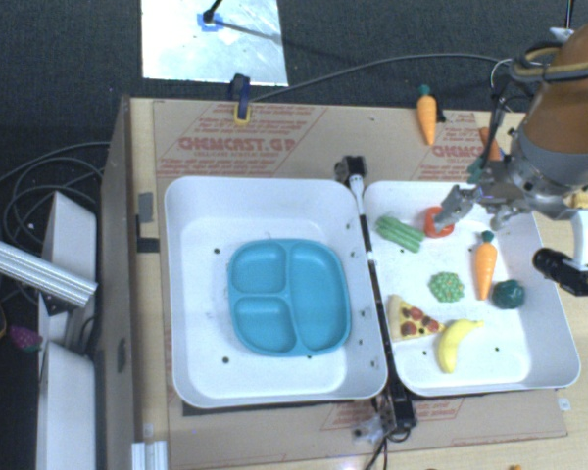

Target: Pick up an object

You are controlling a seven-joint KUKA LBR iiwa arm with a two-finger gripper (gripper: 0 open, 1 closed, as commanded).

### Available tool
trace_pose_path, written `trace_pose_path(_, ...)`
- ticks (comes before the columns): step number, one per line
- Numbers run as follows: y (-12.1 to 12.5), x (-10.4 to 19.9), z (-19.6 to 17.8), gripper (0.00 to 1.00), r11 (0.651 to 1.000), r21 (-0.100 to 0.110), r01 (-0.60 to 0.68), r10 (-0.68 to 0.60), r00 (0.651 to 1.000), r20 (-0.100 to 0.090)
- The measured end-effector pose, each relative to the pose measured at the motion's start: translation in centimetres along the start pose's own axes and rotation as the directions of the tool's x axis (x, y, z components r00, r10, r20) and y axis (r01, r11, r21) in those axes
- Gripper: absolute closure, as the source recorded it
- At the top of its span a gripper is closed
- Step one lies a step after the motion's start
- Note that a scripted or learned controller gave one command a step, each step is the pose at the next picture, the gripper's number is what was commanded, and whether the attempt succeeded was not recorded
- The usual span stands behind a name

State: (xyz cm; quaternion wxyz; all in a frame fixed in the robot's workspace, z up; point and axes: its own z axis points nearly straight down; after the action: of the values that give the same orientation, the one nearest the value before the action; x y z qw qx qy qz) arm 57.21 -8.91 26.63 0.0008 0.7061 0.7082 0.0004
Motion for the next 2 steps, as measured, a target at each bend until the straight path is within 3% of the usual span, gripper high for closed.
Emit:
trace_pose_path(1, 0.5, -4.6, 3.7, 0.00, 1.000, 0.001, -0.002, 0.002, 1.000, 0.001)
trace_pose_path(2, 1.4, -4.8, 17.3, 0.00, 1.000, 0.006, -0.002, 0.002, 1.000, -0.002)
